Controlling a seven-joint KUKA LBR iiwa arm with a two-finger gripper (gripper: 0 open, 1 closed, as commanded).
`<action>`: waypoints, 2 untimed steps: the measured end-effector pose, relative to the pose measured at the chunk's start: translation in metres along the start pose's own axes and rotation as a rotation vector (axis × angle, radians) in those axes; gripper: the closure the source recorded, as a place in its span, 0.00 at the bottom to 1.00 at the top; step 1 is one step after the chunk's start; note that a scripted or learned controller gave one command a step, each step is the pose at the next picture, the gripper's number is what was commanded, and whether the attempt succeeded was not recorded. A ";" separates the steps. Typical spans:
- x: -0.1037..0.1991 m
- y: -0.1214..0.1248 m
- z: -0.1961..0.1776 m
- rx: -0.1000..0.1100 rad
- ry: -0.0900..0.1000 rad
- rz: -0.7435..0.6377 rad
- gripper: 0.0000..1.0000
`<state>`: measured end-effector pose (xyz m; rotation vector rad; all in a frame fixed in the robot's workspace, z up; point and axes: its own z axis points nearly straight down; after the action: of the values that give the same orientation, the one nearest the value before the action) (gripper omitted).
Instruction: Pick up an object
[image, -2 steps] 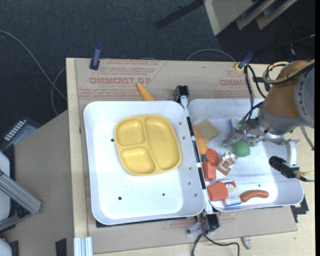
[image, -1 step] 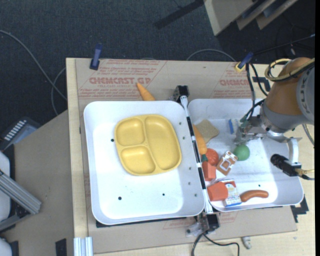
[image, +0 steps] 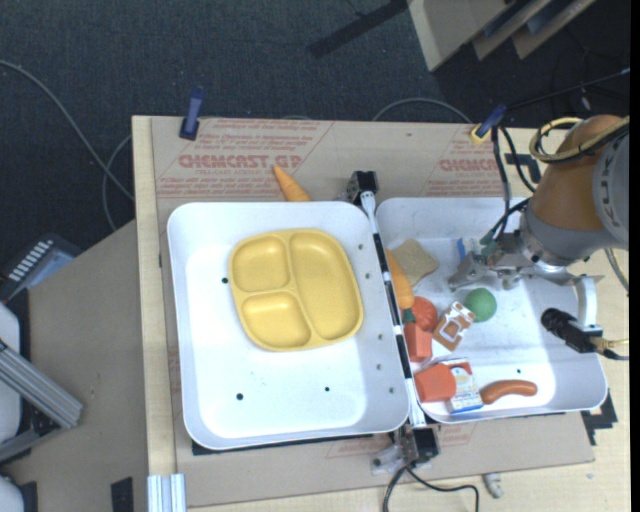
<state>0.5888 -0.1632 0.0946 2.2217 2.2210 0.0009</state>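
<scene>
The gripper (image: 480, 272), finger state impossible to tell, hangs low in the right bin (image: 570, 385) at 12 o'clock of the green ball (image: 481, 303), presumably positioned for a grasp.

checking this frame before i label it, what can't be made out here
- Hand, camera view: the wrist above covers its fingers, so their state and any contact with the green ball are unclear.
- Small carton: print too small to read.
- Carrot behind the left bin: its lower end is hidden by the bin rim.
- Arm: cut off by the right edge.
</scene>
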 end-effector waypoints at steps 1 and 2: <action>0.027 -0.038 0.010 0.002 0.000 0.000 0.00; 0.027 -0.037 0.000 -0.001 0.000 0.001 1.00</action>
<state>0.5514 -0.1362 0.0943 2.2223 2.2194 0.0015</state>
